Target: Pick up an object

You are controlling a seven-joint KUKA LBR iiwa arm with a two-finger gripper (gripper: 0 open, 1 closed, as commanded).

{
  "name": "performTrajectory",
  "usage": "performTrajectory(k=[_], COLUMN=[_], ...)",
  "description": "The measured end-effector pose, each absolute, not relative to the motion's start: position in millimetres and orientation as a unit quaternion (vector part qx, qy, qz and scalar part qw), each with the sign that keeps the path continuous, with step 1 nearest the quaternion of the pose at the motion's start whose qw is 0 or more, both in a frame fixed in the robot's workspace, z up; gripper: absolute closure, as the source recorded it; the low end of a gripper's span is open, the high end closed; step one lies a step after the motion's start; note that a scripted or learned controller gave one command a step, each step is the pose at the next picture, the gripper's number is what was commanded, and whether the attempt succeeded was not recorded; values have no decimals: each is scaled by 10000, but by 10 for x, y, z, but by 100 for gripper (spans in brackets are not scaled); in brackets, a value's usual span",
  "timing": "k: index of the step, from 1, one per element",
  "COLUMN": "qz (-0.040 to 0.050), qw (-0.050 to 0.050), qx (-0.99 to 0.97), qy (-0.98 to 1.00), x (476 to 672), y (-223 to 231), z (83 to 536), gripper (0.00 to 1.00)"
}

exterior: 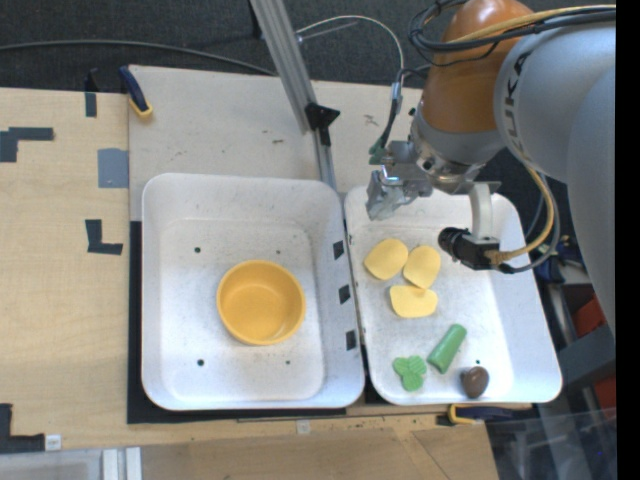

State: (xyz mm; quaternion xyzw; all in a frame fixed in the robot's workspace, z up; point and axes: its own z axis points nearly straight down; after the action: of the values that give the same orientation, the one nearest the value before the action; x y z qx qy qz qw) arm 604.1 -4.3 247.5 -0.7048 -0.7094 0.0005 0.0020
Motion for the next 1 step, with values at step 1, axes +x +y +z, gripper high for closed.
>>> performTrajectory(k=[1], qz=[5], qw=[18], qx=[-7047], qy=[-7095], x=[5799], y=[416], z=[2519], gripper=[100])
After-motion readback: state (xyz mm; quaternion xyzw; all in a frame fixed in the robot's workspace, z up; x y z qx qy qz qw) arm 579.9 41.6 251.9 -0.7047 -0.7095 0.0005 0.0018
